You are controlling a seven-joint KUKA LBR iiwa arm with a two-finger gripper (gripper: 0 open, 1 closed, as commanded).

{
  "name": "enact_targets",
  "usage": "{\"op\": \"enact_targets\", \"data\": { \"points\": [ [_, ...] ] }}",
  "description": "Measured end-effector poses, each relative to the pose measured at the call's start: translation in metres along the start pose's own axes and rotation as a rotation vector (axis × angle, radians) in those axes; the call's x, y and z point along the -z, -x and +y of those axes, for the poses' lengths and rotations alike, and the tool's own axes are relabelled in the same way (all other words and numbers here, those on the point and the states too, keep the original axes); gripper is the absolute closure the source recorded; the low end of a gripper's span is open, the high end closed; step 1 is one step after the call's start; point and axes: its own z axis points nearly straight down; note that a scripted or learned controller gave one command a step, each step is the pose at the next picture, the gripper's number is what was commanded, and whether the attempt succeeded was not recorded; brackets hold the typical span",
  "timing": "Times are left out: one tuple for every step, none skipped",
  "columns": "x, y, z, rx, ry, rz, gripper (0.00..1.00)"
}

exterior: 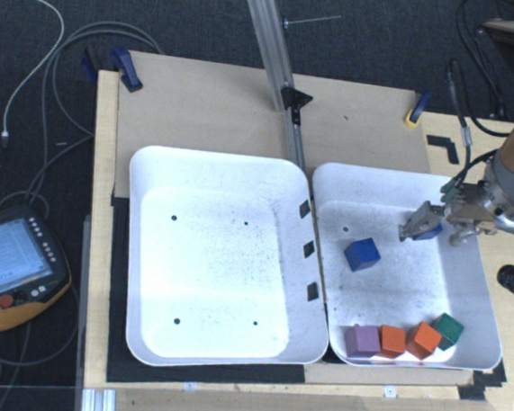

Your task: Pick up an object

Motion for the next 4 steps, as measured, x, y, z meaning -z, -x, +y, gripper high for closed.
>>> {"op": "enact_targets", "data": {
  "points": [
    [-0.095, -0.033, 0.009, 0.002, -0.010, 0.003, 0.00],
    [-0.143, -0.037, 0.030, 0.000, -0.007, 0.001, 0.00],
    [-0.129, -0.037, 0.030, 0.000, -0.002, 0.002, 1.00],
    [-0.036, -0.124, -0.007, 0.008, 0.007, 0.003, 1.00]
  ]
}}
